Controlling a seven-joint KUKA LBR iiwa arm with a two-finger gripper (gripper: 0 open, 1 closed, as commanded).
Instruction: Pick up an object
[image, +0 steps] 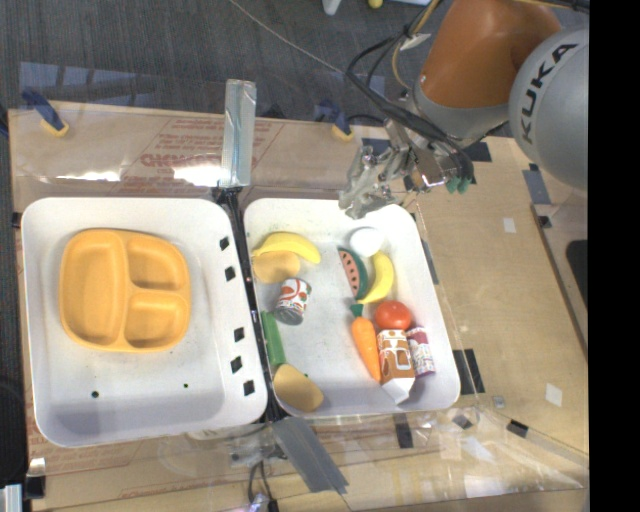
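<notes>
My gripper (358, 198) hangs over the far edge of the right bin (330, 395), above and slightly behind the toy food. Nothing shows between its fingers. Just below it lie a white egg-like piece (366, 241), a watermelon slice (348, 273) and a yellow banana (380, 278). Further left in the bin are a second banana (288, 246) on a tan bread piece (272, 267) and a small red-and-white can (291, 300). Toward the near side sit a carrot (365, 346), a tomato (393, 315), a small carton (396, 357), a green pepper (273, 338) and a tan chip (298, 388).
The left bin (60, 405) holds a yellow divided plate (124, 290). A grey divider strip (239, 135) stands upright between the bins at the far side. The arm's orange band and cables (470, 60) loom over the right bin's far right corner.
</notes>
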